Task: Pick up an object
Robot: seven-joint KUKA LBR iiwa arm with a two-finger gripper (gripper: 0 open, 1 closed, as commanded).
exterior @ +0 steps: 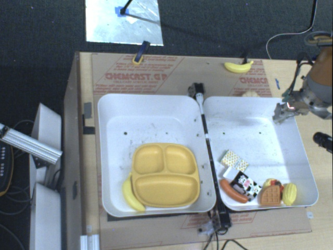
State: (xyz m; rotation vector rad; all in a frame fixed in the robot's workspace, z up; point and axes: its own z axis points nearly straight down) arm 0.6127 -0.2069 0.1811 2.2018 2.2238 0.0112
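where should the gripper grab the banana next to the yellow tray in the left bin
Grip the banana across its middle, from straight above. It lies flat on the left bin floor, curving around the yellow tray's lower-left corner and seemingly touching it, so the fingers should probably close near the lower end, where it bends away from the tray and leaves more room on both sides.

Arm [317, 85] at right edge, tool [283, 111] lowered.

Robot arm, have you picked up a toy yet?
Not yet. Nothing looks done: the two-finger gripper hangs over the right white bin's far corner with no toy seen in it. The red toy sausage, waffle and yellow lemon lie near the front, waiting.
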